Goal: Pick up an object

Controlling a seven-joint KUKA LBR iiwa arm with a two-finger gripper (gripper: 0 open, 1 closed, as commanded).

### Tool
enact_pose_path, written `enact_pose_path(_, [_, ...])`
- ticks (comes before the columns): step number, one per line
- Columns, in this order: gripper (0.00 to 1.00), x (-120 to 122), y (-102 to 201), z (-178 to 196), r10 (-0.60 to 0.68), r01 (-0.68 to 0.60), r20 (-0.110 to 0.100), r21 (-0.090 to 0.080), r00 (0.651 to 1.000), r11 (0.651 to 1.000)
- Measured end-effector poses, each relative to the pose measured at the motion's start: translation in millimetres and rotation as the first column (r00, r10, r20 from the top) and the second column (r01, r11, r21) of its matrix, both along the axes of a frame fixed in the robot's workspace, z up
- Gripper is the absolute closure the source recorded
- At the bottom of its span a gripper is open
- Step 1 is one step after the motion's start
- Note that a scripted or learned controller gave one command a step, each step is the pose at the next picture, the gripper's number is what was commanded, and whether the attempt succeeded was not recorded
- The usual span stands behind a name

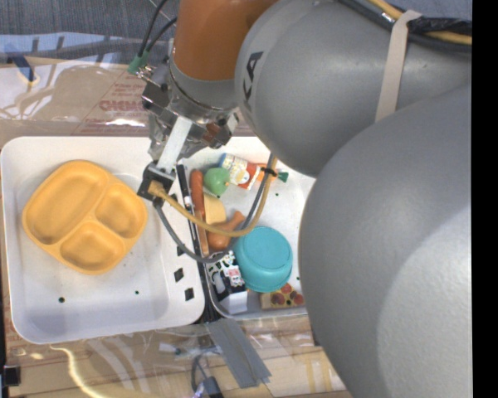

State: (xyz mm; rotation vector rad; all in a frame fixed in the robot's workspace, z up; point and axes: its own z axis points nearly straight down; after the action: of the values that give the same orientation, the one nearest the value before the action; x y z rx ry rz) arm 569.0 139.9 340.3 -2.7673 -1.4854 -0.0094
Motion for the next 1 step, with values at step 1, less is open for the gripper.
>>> enact_pose_path(1, [1.00,32.6,76.3,128.9,-0.080,0.080,-0.005,-0.001,0.997,0.997])
